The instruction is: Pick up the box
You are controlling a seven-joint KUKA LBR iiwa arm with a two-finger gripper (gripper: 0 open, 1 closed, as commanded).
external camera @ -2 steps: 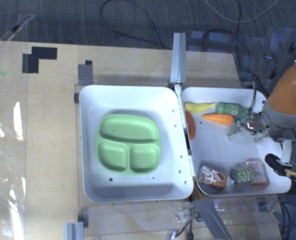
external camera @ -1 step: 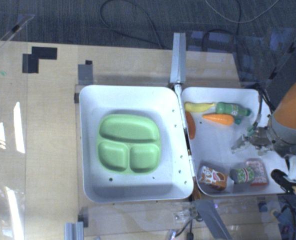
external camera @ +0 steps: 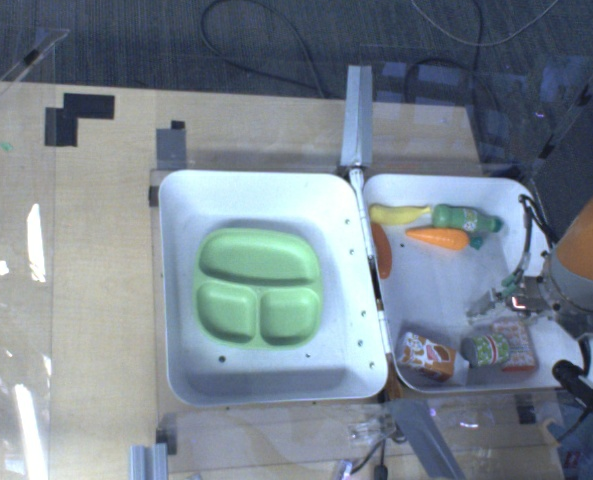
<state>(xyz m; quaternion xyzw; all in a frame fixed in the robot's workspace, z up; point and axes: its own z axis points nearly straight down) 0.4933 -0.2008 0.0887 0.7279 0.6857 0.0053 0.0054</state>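
1. Camera view, the task thing: the box (external camera: 508, 346) lies on its side in the right bin (external camera: 431, 288), near the front right corner. It has a green and red label. It is not lifted; it rests on the bin floor.
2. Camera view, the tool: the gripper (external camera: 498, 303) is above the right side of the right bin, just behind the box. I cannot tell how it stands, because it is small and blurred here. Nothing shows that it holds the box.
3. Step in hand: in my judgement this is the approach, before the grasp. The next move calls for coming a little toward the front edge, going down over the box, and closing on its narrow sides.
4. What could disturb: a small pouch (external camera: 425, 356) lies just beside the box, at the front edge. A carrot (external camera: 439, 237), a banana (external camera: 397, 213) and a green bottle (external camera: 466, 218) lie near the back edge, well apart from the box.
5. Surface and room: the left bin (external camera: 176, 268) carries a green tray (external camera: 259, 285) with compartments. The bench (external camera: 86, 298) is pale wood; dark carpet with cables (external camera: 266, 38) is behind it.
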